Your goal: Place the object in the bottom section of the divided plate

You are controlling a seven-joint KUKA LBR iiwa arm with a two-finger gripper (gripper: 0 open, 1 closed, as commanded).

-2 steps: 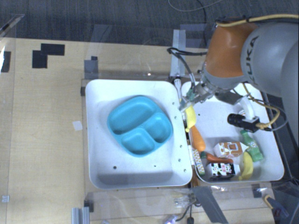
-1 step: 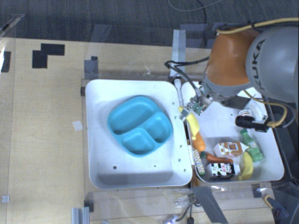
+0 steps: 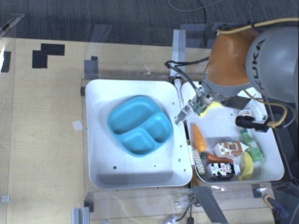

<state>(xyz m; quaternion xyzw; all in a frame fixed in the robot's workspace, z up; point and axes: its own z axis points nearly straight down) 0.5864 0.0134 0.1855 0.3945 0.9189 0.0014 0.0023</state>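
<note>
My end effector [image 3: 187, 112] hovers mid-frame over the bins' shared edge, right of the blue divided plate [image 3: 139, 125]; I cannot tell its grip.

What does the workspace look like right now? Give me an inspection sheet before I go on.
Surface: wooden bench bearing two white bins, left bin and right bin.
Job's things: blue divided plate lies in the left bin; its sections hold nothing.
Clutter: right bin holds a carrot, a small carton, a banana, a green item and a black-and-white pack.
Grippers: gripper sits over the divide between the bins; finger state unclear, nothing seen held.
Cables: black cable loops on the floor; cables run along the arm.
Surroundings: dark carpet beyond the bench; black markers on the bench top.
</note>
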